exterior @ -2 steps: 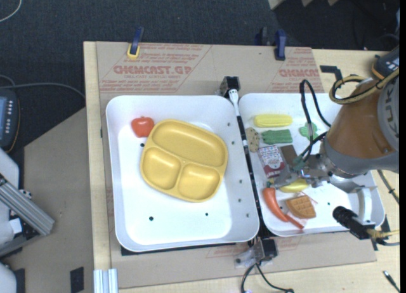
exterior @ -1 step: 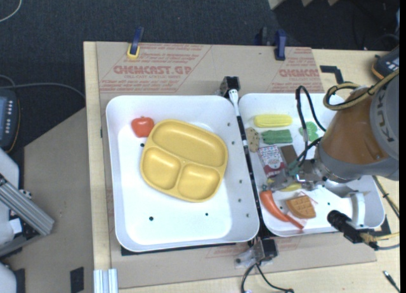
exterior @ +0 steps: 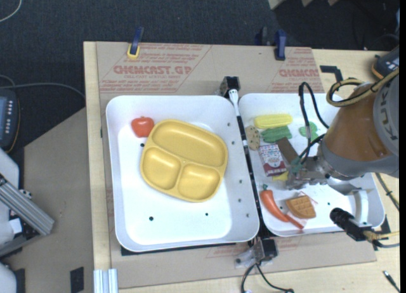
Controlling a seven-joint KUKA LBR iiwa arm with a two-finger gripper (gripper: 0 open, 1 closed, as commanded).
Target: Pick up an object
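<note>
My gripper hangs low over the middle of the right bin, the grey arm with its orange band reaching in from the right. It sits just right of a red and white packet. Just below it lie an orange waffle piece and a red-orange chili pepper. A yellow corn cob, a green vegetable and a small beige piece lie at the bin's far side. Nothing shows as held.
The left bin holds a yellow divided plate and a red tomato at its far left corner. The ridge between the two bins runs just left of the packet. Cables loop behind the arm.
</note>
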